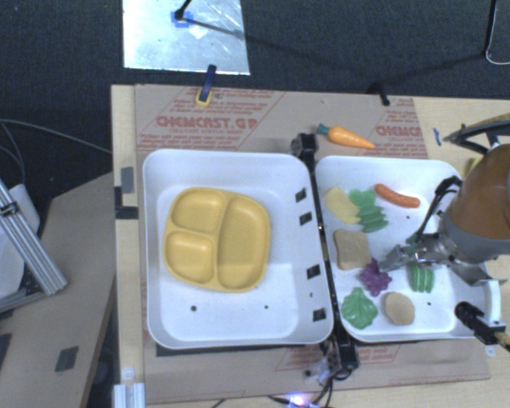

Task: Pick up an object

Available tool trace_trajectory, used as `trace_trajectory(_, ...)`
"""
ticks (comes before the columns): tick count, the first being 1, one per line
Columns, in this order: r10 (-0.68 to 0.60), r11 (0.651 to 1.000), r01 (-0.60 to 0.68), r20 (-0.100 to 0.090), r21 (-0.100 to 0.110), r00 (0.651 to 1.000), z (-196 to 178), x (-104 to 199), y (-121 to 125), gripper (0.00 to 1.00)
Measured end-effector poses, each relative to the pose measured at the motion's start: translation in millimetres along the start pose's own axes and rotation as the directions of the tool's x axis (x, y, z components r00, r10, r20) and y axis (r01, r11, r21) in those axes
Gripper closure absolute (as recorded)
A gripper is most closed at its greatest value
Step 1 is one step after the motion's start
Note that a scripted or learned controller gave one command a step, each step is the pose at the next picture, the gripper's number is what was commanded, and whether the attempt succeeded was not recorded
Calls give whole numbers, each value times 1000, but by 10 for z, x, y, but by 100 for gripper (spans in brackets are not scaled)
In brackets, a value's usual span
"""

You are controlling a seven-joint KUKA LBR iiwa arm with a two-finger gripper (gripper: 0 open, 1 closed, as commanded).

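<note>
Several toys crowd the right bin (472, 325) at lower right of the frame, where your gripper (401, 257) hovers between the bread slice (352, 248) and the purple grapes (375, 276); its finger spread, you cannot tell. Closing here risks nudging neighbours or pinching two at once.

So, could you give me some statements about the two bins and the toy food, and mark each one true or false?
1. The yellow divided plate lies in the left bin. True.
2. The toy carrot lies inside the right bin. False: it lies on the bench behind the bins.
3. The purple grapes lie in the right bin. True.
4. The hand hangs over the left bin. False: it is over the right bin, near the grapes.
</note>
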State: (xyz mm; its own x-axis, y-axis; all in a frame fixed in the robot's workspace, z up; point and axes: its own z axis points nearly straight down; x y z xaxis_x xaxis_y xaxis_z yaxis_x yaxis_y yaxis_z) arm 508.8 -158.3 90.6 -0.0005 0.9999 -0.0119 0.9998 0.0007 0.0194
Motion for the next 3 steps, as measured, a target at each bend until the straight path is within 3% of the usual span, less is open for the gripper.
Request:
trace_trajectory(1, -2, 1000, 2, 4, -8, 1000, -15, 440, -157, 0)
trace_trajectory(2, 2, 1000, -2, 9, -15, 1000, -140, 403, -134, 100)
trace_trajectory(3, -4, 1000, 5, -12, 17, 1000, 65, 448, 67, 100)
